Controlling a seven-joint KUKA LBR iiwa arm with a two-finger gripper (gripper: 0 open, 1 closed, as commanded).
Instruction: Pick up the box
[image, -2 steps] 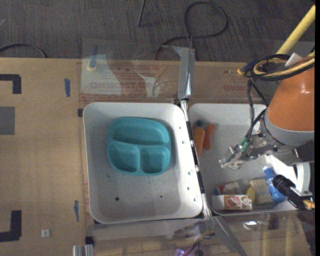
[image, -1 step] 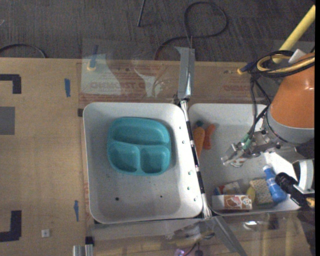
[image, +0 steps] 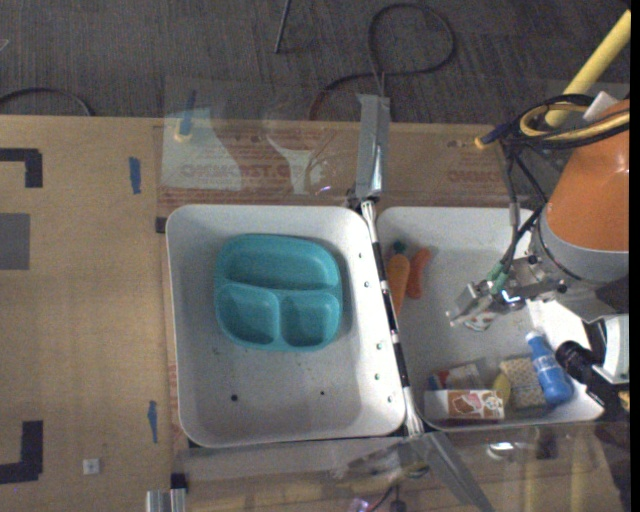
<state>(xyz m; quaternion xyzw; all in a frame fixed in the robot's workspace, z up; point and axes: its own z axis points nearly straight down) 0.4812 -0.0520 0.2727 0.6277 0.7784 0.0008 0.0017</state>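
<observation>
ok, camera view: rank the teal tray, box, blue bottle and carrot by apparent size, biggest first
1. teal tray, by far the largest, in the left bin.
2. box, against the right bin's lower wall.
3. blue bottle and carrot: these look about alike, so I won't rank them.

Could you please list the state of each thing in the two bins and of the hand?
teal tray: flat in the left bin, right way up.
box: lying at the right bin's near wall, not held.
carrot: lying by the divider.
blue bottle: lying down.
hand: above the right bin, holding nothing.
</observation>
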